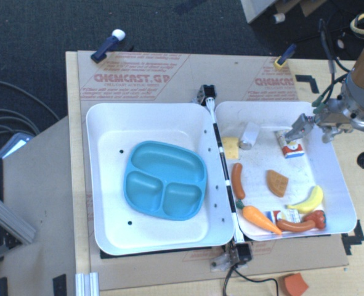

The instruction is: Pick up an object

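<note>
My gripper (294,134) hangs over the far right part of the right bin (342,184). A small red and white carton (293,150) sits right under its tip, touching or nearly touching it; I cannot tell whether it is held. Around it in that bin lie a grey cylinder (249,135), a yellow cheese block (230,147), a brown bread wedge (278,182), a red-brown sausage (238,180), a carrot (260,219), a banana (309,199) and a second sausage (297,225).
The left bin (101,165) holds a blue divided plate (165,179). A black clamp strip (218,147) runs along the seam between the two bins. The arm's wrist (354,106) reaches in from the right. An orange block (294,283) lies on the bench in front.
</note>
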You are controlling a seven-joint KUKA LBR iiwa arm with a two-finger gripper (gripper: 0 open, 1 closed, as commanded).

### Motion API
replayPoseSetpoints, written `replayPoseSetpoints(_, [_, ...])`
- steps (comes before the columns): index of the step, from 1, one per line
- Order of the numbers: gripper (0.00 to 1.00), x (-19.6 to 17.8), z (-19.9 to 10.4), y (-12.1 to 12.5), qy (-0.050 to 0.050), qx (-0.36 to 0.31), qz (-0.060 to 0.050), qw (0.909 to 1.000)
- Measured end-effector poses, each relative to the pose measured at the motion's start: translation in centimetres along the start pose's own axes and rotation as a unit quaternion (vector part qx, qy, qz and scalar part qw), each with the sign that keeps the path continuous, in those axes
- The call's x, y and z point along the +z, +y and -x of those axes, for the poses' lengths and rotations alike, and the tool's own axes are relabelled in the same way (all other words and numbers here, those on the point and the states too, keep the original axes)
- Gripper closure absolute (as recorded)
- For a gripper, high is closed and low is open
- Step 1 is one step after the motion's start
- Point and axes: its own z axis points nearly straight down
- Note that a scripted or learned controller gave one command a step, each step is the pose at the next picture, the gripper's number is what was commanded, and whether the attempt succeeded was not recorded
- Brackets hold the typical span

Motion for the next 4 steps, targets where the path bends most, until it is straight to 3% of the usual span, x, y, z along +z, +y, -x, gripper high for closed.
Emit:
replayPoseSetpoints(1, [0.00, 16.7, 2.5, 0.1, 0.000, 0.000, 0.001, 1.0000])
replayPoseSetpoints(2, [0.00, 16.8, -0.8, -6.5, 0.000, 0.000, -0.001, 1.0000])
replayPoseSetpoints(3, [1.00, 15.8, -0.9, -6.4, 0.000, 0.001, 0.000, 1.0000])
replayPoseSetpoints(4, [1.00, 4.0, -8.9, -7.6, 0.000, 0.000, 0.000, 1.0000])
